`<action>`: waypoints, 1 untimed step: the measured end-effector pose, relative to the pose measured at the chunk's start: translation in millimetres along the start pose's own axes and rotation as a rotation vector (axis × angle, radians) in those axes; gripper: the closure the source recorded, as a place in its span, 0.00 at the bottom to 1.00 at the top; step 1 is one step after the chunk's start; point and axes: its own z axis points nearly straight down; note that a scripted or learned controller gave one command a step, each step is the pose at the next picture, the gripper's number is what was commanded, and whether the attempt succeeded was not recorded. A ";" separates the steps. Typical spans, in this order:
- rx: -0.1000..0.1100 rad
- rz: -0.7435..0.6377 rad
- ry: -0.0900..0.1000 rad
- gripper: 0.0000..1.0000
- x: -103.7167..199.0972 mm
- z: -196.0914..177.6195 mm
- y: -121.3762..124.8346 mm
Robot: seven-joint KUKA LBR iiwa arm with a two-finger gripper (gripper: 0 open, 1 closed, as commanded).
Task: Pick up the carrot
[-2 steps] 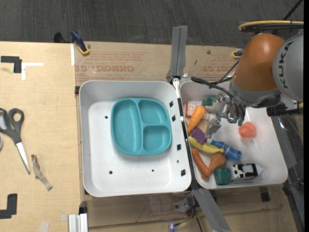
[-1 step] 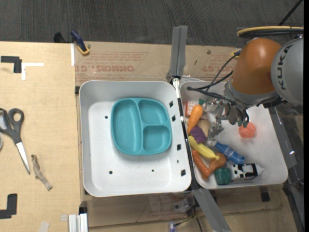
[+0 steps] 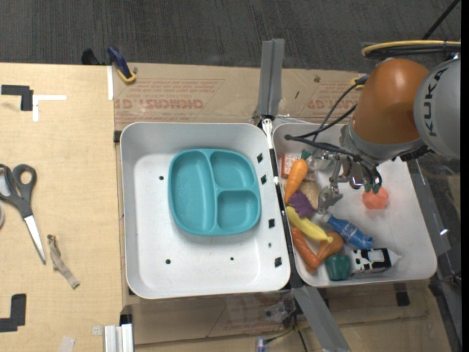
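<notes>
Carrot (image 3: 296,176): lies at right bin's (image 3: 418,266) far-left, beside purple toy (image 3: 302,204).
Gripper (image 3: 344,185): hovers right of carrot; whether apart or together, cannot tell.
Risk: crowded toys; descent could snag banana (image 3: 308,226) instead.

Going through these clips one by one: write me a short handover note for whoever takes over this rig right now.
Tool: low in the right bin, nothing visibly held; whether it is open or shut cannot be told.
Carrot: lying at that bin's left side, apart from the tool, above the banana.
Left bin: holds the teal divided plate.
Done: no pick yet.
Left: grasp the carrot and lift it.
</notes>
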 end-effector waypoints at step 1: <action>0.002 -0.054 -0.003 0.00 14.6 -0.4 5.5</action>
